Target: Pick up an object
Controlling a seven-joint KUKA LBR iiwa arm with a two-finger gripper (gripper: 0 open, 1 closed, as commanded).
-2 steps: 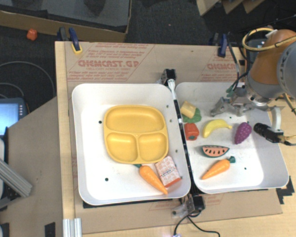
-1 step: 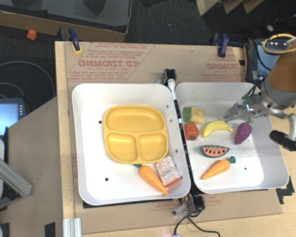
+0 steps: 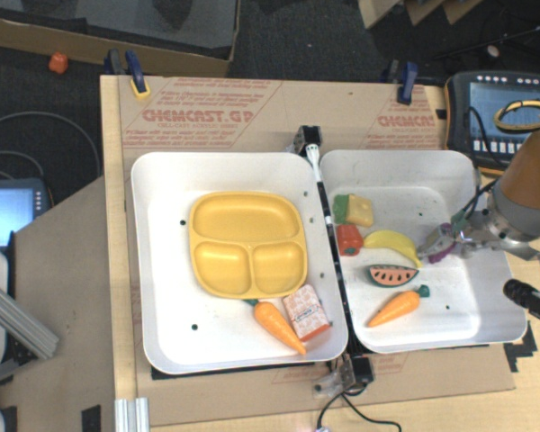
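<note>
On the bench, the right bin point(image 3: 450, 174) holds toy food. The gripper point(image 3: 435, 244) hangs low just right of the banana point(image 3: 391, 242), whose long axis runs left-right. I cannot tell its grip state.

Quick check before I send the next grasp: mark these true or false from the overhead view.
1. The yellow divided plate lies in the left bin. True.
2. Both carrots are in the right bin. False: one carrot is there, the other carrot lies in the left bin beside the small carton.
3. The watermelon slice lies between the banana and the right bin's carrot. True.
4. The hand is over the left bin. False: it is over the right bin, beside the banana.
</note>
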